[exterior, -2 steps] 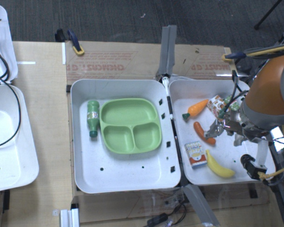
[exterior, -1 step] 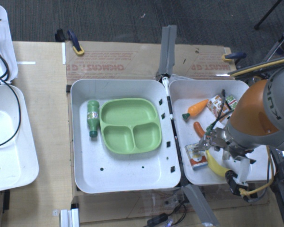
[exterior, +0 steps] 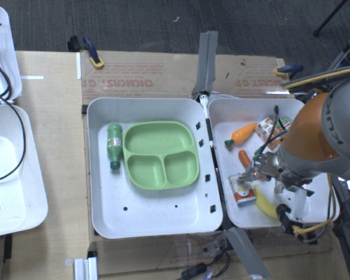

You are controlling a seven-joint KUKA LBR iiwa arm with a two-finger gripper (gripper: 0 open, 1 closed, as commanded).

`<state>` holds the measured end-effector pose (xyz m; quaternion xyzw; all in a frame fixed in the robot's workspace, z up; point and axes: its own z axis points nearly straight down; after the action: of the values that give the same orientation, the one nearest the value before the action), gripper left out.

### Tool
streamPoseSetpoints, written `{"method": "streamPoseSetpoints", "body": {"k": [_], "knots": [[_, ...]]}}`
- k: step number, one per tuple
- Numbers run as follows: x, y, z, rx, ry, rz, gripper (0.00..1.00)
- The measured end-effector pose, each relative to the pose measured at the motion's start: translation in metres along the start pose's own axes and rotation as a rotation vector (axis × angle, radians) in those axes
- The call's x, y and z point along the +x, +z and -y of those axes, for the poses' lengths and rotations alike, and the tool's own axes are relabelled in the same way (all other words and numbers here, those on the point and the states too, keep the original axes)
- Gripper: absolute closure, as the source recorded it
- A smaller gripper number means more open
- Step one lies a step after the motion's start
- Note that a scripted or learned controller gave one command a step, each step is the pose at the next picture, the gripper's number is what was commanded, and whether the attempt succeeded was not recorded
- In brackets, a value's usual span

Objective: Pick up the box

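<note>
apparently the gripper (exterior: 249, 177) hovers over the box (exterior: 242, 192) (right bin (exterior: 221, 156)) — contact unclear.

The bench (exterior: 58, 69) bears two white bins, left (exterior: 99, 203) and right (exterior: 221, 112), side by side.

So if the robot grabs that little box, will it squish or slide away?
The box looks like thin card, so a hard squeeze would probably dent it. It lies flat in the right bin, so it shouldn't roll. It may slide toward the banana beside it if nudged.
</note>
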<state>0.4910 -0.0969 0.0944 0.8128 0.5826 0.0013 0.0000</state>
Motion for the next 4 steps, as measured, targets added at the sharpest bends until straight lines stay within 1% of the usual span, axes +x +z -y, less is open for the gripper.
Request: {"method": "streamPoseSetpoints", "body": {"k": [1, 2, 3, 4], "knots": [[0.012, 0.0, -0.032, -0.001, 0.145, 0.001, 0.0], [0.035, -0.203, -0.071, 0.003, 0.272, 0.006, 0.0], [0.058, -0.287, -0.103, 0.003, 0.181, 0.006, 0.0], [0.067, -0.139, -0.079, 0.006, 0.078, 0.006, 0.0]]}}
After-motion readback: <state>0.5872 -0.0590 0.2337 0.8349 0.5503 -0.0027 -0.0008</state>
